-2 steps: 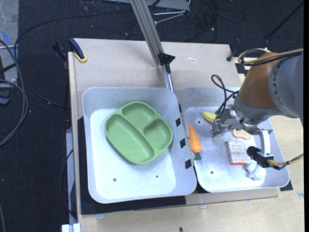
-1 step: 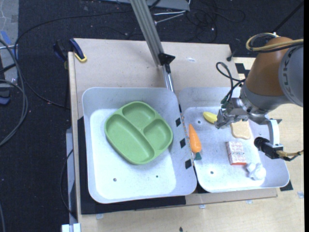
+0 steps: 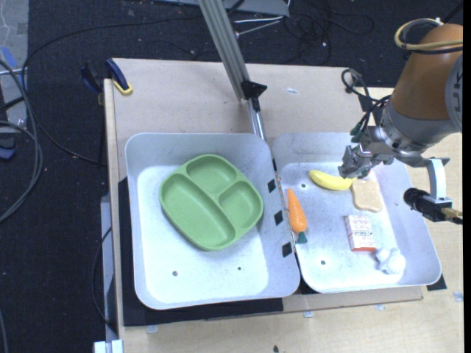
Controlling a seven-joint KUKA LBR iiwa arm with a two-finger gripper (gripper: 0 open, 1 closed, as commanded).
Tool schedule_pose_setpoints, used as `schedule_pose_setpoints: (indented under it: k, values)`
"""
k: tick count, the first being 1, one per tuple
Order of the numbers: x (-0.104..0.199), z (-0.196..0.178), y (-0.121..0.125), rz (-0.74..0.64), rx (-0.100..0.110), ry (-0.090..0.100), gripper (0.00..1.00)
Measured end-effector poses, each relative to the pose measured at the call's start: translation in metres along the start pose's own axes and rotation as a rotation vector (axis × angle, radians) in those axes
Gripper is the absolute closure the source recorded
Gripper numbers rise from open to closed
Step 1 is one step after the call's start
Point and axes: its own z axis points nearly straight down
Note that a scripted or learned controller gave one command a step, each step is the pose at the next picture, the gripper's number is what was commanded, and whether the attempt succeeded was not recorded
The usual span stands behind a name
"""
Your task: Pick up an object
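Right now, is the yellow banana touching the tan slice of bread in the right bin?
Cannot tell. In the camera view the yellow banana ends right at the tan slice of bread, but the gripper hangs over that spot and hides any contact or gap.

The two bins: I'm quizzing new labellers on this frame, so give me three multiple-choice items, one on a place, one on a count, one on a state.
1. Where does the green plate lie?
A. in the left bin
B. in the right bin
C. on the bare bench

2. How many compartments does that plate have?
A. two
B. three
C. five

3. How does the carrot stand relative to the hand?
A. lifted between its fingers
B. lying in the right bin, apart from the hand
C. resting on the plate

Answers: 1 A, the plate sits inside the left bin. 2 B, its ridges mark off three wells. 3 B, the carrot lies at the right bin's left edge, while the hand hovers by the banana.
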Motion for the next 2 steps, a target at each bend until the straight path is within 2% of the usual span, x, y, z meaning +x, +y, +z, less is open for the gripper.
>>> schedule_pose_setpoints:
  k: [1,2]
  values:
    - [0.000,0.031,0.000,0.004,0.009,0.001,1.00]
    - [0.047,0.035,-0.016,-0.002,0.009,0.002,1.00]
